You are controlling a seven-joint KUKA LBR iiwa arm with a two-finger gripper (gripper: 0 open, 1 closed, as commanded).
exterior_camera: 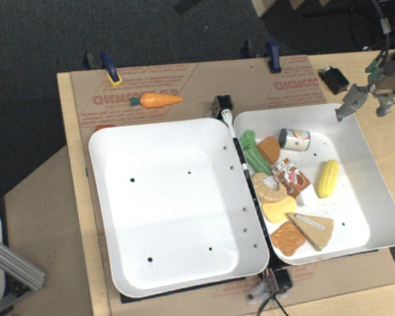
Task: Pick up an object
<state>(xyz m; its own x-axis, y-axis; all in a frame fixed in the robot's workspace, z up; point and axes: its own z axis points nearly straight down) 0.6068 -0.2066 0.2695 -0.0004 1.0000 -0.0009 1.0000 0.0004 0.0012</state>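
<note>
Red lettering is printed on the cardboard sheet (196, 77) under the two bins, along its far edge. One word, partly covered by a toy carrot (160, 100), is seen well to the left of the gripper (370, 97) and seems to begin "CHEM". A second, similar red word is seen closer to the gripper, on its left, and cannot be read clearly.

We look down on a bench (64, 224) topped with a brown cardboard sheet (197, 84) held at its far edge by two clamps, one (111, 68) left and one (272, 55) right. Two shallow white bins sit directly on it side by side, the left bin (110, 198) and the right bin (369, 192). A toy carrot (158, 100) lies on the cardboard just beyond the left bin.
</note>
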